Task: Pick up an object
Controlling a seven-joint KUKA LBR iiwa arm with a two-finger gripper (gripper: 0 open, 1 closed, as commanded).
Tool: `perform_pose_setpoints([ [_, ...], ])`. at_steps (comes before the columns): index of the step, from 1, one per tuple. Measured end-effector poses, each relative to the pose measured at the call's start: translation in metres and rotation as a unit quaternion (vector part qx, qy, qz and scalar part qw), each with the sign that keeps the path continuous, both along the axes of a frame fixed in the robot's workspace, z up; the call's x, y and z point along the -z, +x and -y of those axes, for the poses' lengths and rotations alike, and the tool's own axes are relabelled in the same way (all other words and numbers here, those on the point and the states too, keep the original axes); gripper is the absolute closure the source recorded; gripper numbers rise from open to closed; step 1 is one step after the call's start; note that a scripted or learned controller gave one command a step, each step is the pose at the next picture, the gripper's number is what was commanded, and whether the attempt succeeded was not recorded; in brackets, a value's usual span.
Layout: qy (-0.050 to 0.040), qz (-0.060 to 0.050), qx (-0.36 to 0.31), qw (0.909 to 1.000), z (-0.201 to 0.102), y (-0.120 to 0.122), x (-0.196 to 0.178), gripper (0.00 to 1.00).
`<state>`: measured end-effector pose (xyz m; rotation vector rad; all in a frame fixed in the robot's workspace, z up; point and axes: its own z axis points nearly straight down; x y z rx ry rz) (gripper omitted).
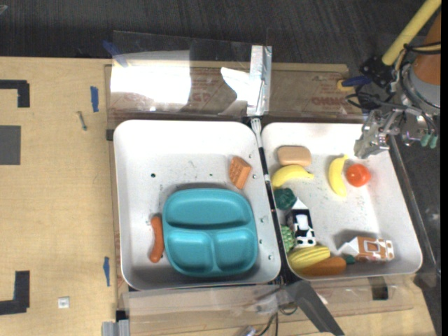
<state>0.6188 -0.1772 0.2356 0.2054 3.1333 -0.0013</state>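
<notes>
My gripper (pixel 369 145) hangs over the far right corner of the right bin (pixel 399 208), just up and right of a red tomato (pixel 358 176) and a yellow banana (pixel 337 176). Nothing shows in its grasp. Along the bin's left side lie a tan bread piece (pixel 293 154), a second banana (pixel 291 176), a green broccoli (pixel 284 199) and a black-and-white toy (pixel 302 230). A yellow corn (pixel 309 256), an orange carrot (pixel 327 267) and an orange-and-white box (pixel 374 248) sit at the near edge.
The left bin (pixel 133 187) holds a teal divided plate (pixel 208 231), an orange wedge (pixel 239 171) and an orange sausage (pixel 156 239). A clear plastic sheet (pixel 182 82) stands behind the bins. Cables (pixel 364 82) trail by the arm at the far right.
</notes>
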Motion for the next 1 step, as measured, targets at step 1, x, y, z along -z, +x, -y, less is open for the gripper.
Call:
perform_pose_setpoints([
  [1, -0.0002, 0.006, 0.077, 0.9970, -0.0036, 0.0203, -0.0510, 1.00],
])
